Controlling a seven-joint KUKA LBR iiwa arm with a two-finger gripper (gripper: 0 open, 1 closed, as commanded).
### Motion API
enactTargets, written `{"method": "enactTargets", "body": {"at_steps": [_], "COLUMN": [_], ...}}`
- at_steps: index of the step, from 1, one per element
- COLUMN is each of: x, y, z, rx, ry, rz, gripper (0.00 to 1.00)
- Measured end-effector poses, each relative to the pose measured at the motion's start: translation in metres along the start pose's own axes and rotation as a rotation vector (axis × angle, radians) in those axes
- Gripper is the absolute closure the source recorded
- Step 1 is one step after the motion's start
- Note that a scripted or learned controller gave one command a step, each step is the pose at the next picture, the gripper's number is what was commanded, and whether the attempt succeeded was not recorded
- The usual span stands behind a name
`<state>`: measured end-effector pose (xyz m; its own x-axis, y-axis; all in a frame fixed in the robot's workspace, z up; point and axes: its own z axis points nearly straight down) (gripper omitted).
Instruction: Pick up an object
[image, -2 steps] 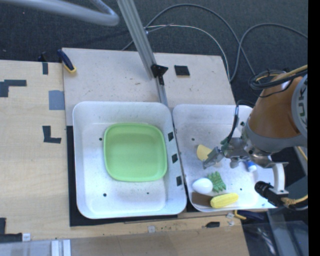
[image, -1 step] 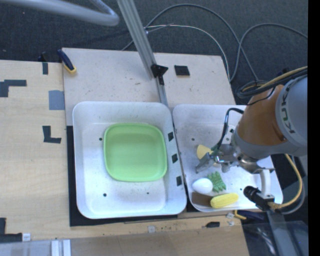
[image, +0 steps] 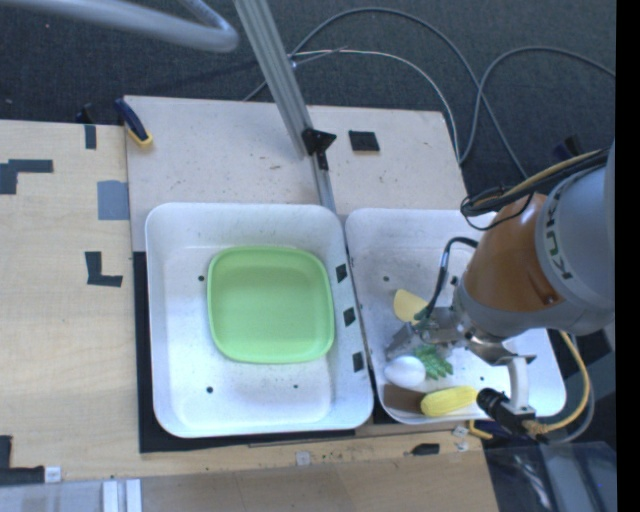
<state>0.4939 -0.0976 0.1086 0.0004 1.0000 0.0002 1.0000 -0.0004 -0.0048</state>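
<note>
Arm reaching down into the right bin (image: 372, 262), beside the left bin (image: 180, 300) that is holding one green plate (image: 270, 304).

One gripper (image: 425, 335) is hovering low among four small objects in the right bin: a yellow wedge (image: 407, 302), a smooth white egg shape (image: 404, 372), a leafy green piece (image: 436, 361) and a bumpy yellow corn cob (image: 447, 401). The wrist is hiding its fingers, so grip cannot be told.

Arm (image: 560, 250) showing grey rounded casing, a broad orange band above the wrist, dark lettering on grey shell; black and yellow cables trailing alongside.
</note>
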Motion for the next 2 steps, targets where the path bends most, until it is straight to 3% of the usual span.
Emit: {"method": "enactTargets", "body": {"at_steps": [1,2], "x": [0.001,0.001], "y": [0.001,0.0], "z": [-0.012,-0.053], "rx": [-0.003,-0.007], "ry": [0.0,0.0], "rz": [-0.001,-0.001], "gripper": [1.0,1.0]}}
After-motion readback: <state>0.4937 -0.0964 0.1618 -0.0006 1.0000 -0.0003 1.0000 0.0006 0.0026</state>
